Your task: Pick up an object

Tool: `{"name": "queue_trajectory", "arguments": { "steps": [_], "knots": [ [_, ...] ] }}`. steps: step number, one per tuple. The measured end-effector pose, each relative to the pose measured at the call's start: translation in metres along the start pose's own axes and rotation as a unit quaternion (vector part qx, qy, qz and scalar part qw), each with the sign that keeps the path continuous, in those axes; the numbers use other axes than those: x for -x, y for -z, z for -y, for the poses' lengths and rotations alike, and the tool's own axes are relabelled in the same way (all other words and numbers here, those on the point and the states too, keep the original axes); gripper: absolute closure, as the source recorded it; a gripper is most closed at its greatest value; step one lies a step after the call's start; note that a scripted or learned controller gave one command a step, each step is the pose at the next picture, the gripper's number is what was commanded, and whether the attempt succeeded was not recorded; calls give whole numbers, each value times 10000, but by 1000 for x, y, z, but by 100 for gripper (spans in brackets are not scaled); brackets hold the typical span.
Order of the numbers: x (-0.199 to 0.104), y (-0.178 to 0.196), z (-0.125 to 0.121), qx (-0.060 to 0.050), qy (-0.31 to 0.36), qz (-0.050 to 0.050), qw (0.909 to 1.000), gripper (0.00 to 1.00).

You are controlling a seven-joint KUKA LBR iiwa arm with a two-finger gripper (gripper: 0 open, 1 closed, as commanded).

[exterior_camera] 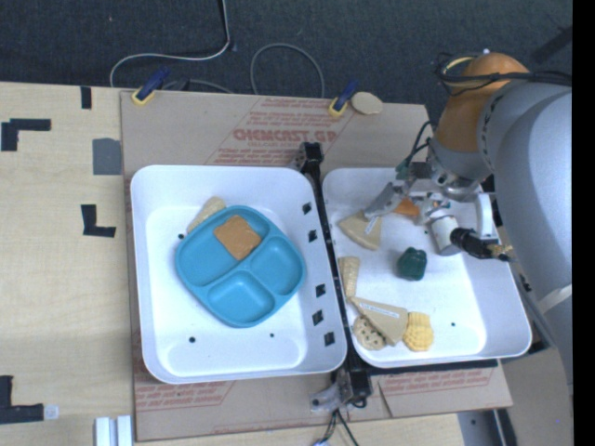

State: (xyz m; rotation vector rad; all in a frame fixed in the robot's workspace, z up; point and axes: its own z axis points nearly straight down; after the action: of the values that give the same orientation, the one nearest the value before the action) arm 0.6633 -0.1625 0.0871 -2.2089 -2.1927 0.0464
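My gripper (386,203) hangs over the right bin (483,328), near its back edge, tips down by a pale wedge (361,229); I cannot tell how my fingers stand, and nothing shows between them.

I count about seven pieces in this bin. The wedge lies just beside my tips, cream-coloured and triangular. An orange bit (407,208) shows partly under my wrist. A dark green lump (412,264), rounded and matte, sits alone near the middle. Along the left wall stands a narrow tan cracker (349,274). At the front lies a cluster: a pale flat slab (383,310), a dotted round cookie (369,334), and a bumpy yellow piece (418,331), all touching or nearly so.

The left bin (167,342) holds one blue tray (244,291), smooth plastic with three compartments. A tan square (238,237) rests in its rear compartment. A pale piece (206,214) pokes out behind the tray.

Both bins are shallow, white and rounded at the corners, side by side on a cardboard sheet (270,133). One beige disc (366,103) lies on the sheet's back edge.
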Motion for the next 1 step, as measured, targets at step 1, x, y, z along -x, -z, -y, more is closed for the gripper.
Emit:
{"name": "queue_trajectory", "arguments": {
  "steps": [1],
  "knots": [
    [34, 2, 67, 288, 34, -58, 9996, 0]
  ]
}}
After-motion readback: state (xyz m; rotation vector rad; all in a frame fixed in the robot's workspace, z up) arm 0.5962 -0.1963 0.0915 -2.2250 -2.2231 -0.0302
